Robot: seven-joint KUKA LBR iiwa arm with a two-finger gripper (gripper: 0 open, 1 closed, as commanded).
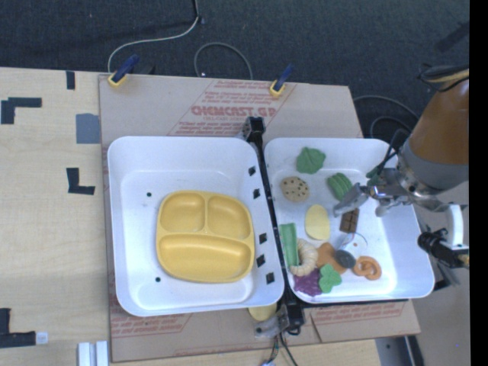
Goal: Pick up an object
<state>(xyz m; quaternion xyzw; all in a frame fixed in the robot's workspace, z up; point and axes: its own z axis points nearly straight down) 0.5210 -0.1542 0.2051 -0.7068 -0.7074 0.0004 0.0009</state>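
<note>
The chocolate bar sits just below your gripper, whose fingers look spread wide; crowded neighbours like the yellow piece could foul your grasp.

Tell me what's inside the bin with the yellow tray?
Just the yellow tray, lying flat in the left bin. Its three compartments hold nothing. Whatever is under the tray is covered, so I can't tell.

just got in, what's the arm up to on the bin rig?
The arm's hand hangs over the right bin, near a small brown block and a green piece among the toy foods. Nothing is visibly between its fingers, so no pick yet. The left bin holds a yellow divided tray, untouched.
</note>
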